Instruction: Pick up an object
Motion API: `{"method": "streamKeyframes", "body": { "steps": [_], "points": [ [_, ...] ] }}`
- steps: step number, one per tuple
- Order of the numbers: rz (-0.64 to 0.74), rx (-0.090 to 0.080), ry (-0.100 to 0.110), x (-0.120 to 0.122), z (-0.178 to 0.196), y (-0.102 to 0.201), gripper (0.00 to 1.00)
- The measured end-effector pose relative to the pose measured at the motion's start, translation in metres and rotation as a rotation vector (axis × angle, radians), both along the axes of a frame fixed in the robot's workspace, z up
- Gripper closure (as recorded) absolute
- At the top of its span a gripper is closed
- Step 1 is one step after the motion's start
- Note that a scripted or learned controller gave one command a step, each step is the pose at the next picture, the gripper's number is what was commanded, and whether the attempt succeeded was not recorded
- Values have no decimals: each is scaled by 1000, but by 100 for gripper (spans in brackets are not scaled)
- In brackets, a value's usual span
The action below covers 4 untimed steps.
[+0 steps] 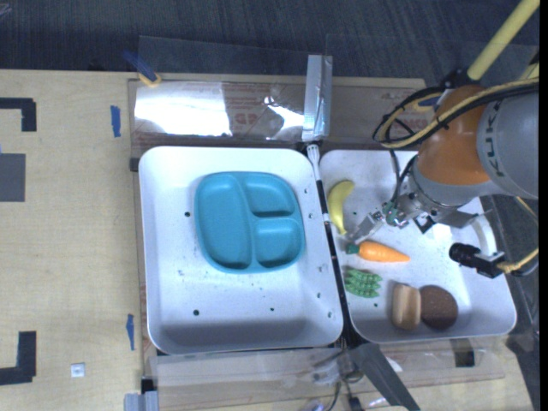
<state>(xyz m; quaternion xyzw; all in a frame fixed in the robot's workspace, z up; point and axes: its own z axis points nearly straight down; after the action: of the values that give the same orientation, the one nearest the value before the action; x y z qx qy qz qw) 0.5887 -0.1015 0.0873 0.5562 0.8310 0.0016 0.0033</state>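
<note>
My grey arm with its orange band (462, 148) reaches in from the right over the right-hand shallow white bin (492, 311), and my two-finger gripper (377, 223) hangs low near that bin's left side. I cannot tell from this angle how the gripper is set; the metal parts there are small and blur against the white floor.

Just below the gripper tip lies the small orange toy carrot with a green stem end (381, 252). It rests on its side, pointed end toward the right, stem end toward the divider between the bins. It looks smooth and plastic, bright orange along its whole body. Whether my gripper touches it I cannot make out; it sits very close, just above the carrot's left end.

To the carrot's upper left, against the bin's left wall, stands a curved yellow toy banana (340, 202). Below the carrot is a green pea pod with bumpy peas (362, 282). Further right along the near side sit a tan bread-roll-shaped piece (405, 306) and a dark brown round piece (438, 306), touching one another.

The left-hand white bin (171, 306) holds a blue plastic divided plate with three compartments (250, 221), lying flat near its middle.
</note>
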Motion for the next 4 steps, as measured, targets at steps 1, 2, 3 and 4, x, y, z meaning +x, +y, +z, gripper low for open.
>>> {"method": "streamKeyframes", "body": {
  "steps": [1, 2, 3, 4],
  "points": [
    [5, 1, 3, -90, 0, -3, 0],
    [-151, 2, -2, -98, 1, 2, 0],
    [-245, 4, -2, -100, 0, 2, 0],
    [-172, 1, 4, -57, 16, -19, 0]
  ]
}}
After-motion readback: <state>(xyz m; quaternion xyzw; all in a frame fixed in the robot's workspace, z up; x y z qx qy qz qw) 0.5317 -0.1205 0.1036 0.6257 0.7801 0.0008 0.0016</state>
